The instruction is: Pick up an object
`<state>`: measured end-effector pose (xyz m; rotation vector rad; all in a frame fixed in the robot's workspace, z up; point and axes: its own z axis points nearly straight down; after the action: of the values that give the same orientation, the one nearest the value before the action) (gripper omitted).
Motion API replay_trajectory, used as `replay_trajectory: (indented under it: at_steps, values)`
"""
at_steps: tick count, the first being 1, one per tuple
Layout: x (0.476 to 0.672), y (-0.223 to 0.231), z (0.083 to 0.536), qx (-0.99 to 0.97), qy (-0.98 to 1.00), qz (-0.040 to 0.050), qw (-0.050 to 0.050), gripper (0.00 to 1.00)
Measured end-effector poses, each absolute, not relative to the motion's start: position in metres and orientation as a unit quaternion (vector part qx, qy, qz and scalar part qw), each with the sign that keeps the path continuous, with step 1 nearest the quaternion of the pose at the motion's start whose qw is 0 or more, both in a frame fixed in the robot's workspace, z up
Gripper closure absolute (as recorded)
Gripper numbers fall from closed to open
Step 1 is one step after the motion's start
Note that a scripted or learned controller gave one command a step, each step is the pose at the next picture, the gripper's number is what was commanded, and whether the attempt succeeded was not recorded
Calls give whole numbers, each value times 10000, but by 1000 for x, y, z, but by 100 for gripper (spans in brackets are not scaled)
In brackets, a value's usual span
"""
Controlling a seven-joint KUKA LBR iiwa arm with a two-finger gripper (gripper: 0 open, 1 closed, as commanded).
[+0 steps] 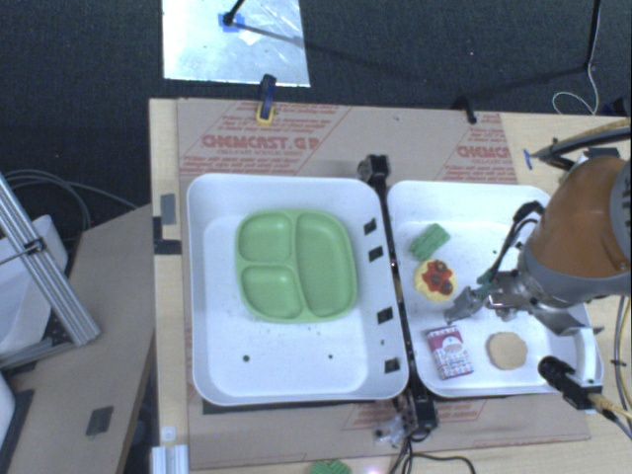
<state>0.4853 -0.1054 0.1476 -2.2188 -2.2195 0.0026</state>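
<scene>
— So, where is the tool point(462, 309) at this moment?

— It is above the right bin point(469, 383), low over the white floor, between the small pizza point(435, 278) and the round biscuit point(507, 350). The arm point(583, 230) reaches in from the right side.

— Are its fingers wide or narrow?

— This I cannot tell. I see a grey tip pointing to the left, but the fingers are not clear enough. Nothing is visible between them.

— Which objects are in that bin?

— A green block point(430, 239) lies near the back. The small pizza is just in front of it. A red and white packet point(449, 352) lies near the front wall, and the round biscuit is beside it, to the right. All of them rest on the bin floor.

— And the left bin point(212, 294)?

— It holds a green divided plate point(296, 265), lying flat, with three compartments. Both bins sit on the tabletop point(326, 131).
</scene>
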Motion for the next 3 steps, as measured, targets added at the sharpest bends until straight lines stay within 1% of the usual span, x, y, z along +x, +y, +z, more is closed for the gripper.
replay_trajectory:
  at_steps: [1, 2, 3]
  values:
    - [513, -99, 81, -7058, -7084, -3, -3, 0]
    - [513, -100, 95, -7064, -7078, -10, -13, 100]
    - [513, -100, 95, -7065, -7077, -10, -11, 0]
